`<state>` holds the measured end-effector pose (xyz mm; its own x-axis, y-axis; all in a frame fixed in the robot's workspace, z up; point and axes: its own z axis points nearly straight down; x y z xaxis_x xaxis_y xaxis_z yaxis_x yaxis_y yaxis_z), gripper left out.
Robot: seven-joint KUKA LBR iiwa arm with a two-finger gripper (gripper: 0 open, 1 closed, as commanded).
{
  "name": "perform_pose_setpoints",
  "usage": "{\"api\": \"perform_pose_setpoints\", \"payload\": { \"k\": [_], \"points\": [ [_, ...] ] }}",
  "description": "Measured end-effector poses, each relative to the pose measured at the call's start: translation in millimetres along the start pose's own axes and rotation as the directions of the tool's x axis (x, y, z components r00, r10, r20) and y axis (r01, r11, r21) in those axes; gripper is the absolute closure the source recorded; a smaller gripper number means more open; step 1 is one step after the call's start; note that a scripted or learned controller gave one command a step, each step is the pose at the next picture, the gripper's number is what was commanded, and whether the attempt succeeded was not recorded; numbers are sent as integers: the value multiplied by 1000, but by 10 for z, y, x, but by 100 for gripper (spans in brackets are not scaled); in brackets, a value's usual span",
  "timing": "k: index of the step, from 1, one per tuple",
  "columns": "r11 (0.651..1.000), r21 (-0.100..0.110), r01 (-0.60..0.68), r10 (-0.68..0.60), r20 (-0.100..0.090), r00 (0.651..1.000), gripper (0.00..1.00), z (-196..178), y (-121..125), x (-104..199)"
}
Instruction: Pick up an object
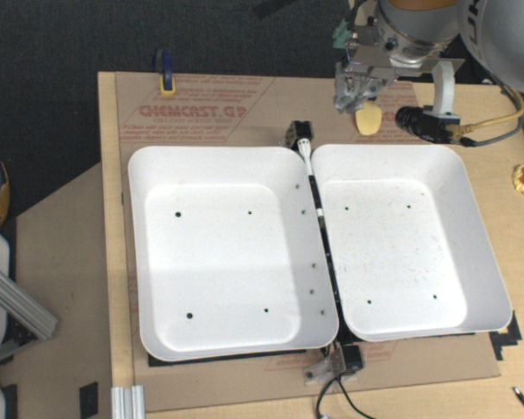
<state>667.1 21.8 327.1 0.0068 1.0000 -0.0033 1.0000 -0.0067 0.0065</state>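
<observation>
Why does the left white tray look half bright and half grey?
In the camera view, a soft-edged shadow covers the upper part of the left bin, while its lower floor is brightly lit; the right bin looks more evenly lit, and the picture is slightly grainy.

A brown board [201, 103] printed with red lettering lies on dark carpeted floor [61, 24].

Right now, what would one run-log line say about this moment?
two-finger gripper: above bench, behind right white bin | small pale yellow object: just below gripper | grasp: cannot tell

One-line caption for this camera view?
Gripper poised beyond the right bin's far rim, a small yellow object at its fingertips.
</observation>
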Motion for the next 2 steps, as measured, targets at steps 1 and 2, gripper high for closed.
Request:
{"api": "perform_pose_setpoints", "payload": {
  "k": [1,2],
  "points": [
    [1000,4,21,-21,-9,1000,100,135,-32,1488],
    [1000,12,13,-13,-4,1000,100,573,-39,2071]
  ]
}}
